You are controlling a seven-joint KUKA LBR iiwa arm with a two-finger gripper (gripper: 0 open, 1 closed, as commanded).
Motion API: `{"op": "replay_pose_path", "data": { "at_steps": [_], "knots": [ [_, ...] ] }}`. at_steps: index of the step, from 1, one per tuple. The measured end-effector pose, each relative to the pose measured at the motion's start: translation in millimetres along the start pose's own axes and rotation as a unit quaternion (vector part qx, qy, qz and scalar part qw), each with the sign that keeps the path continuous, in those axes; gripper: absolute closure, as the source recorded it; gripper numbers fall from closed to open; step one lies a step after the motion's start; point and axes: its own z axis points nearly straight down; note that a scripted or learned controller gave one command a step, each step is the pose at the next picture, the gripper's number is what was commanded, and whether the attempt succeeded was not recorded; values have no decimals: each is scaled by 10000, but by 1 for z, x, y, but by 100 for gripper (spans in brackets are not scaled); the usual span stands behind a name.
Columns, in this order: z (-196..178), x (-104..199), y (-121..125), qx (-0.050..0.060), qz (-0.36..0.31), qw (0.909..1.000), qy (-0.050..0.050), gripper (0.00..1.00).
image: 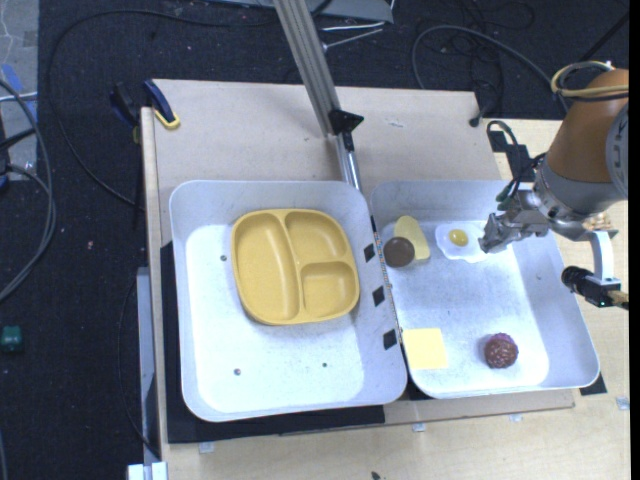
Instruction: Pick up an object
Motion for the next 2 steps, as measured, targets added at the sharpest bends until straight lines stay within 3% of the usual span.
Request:
{"op": "replay_pose_path", "data": {
  "at_steps": [1,2],
  "knots": [
    [-64,1,2,-17,-5,10000,-2,100],
    [-63,1,2,1,-3,10000,4,100]
  ]
}}
